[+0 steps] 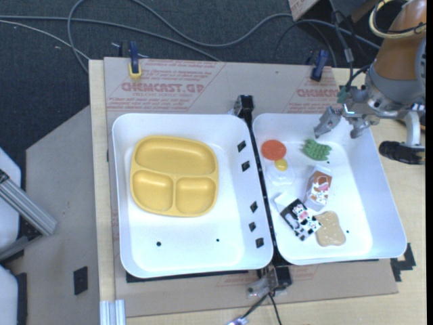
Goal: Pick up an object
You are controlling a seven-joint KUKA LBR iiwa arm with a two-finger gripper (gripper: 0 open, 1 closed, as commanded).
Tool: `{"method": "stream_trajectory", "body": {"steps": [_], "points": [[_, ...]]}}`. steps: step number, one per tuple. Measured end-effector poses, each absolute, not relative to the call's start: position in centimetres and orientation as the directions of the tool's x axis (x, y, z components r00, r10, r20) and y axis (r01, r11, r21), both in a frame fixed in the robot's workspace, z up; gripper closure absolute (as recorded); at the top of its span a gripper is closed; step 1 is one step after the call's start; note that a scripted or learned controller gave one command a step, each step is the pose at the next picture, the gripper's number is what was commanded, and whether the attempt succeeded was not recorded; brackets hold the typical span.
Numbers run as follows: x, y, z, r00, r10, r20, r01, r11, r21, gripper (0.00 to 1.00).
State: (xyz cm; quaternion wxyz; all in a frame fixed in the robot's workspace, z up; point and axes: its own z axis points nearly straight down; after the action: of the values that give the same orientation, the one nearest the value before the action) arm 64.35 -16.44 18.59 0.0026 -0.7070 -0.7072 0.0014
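Here, a green object point(315, 149) is lying near the back of the right bin point(379, 195), with nothing gripping it. The pincer point(342, 124) is hovering just above and behind it, its fingers spread wide and holding nothing, while a yellow divided plate point(174, 175) is sitting in the left bin point(128, 215).

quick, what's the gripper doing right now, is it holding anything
Gripper: open, holding nothing, above the right bin near the green object.
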Motion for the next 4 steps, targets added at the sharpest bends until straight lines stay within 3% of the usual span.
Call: {"method": "stream_trajectory", "body": {"steps": [2, 3, 4], "points": [[63.6, -16.4, 8.2, 0.000, 1.000, 0.002, 1.000, 0.000, -0.005, 0.00], [63.8, -16.4, 9.7, 0.000, 1.000, 0.001, 1.000, 0.000, 0.001, 1.00], [63.4, -16.6, 16.1, 0.001, 1.000, -0.002, 1.000, -0.001, 0.007, 1.00]]}}
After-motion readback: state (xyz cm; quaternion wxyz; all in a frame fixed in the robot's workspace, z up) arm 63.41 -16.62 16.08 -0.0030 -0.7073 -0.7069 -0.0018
